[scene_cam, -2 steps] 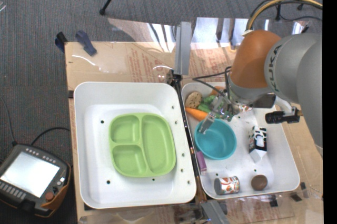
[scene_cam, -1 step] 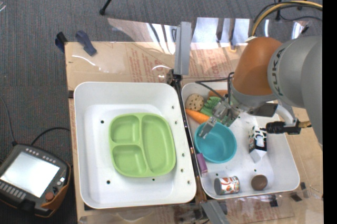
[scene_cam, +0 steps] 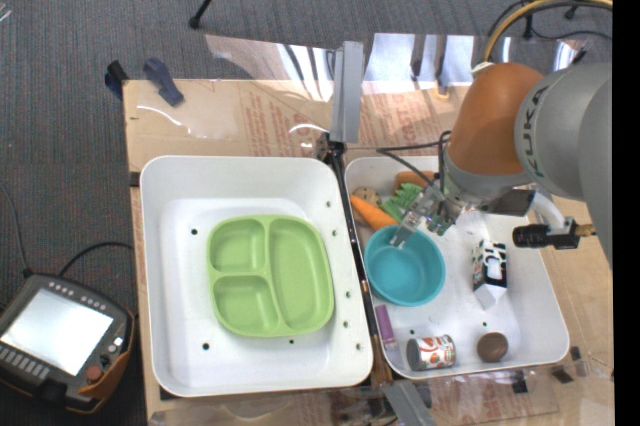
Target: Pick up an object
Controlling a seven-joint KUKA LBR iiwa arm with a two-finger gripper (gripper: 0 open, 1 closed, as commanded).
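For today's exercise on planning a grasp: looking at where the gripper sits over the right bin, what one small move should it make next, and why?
Probably a short descent onto the blue bowl's rim. The gripper hangs at the near-left edge of the blue bowl in the right bin, with nothing seen between its fingers. The orange carrot lies close beside it, so going straight down, not sideways, seems safest.

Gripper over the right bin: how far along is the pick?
Done: the arm has reached into the right bin, and the gripper sits low at the far rim of the blue bowl, next to the carrot. In hand: nothing visibly between the fingers. Left: the grasp and lift; the can, the carton and the brown ball lie untouched.
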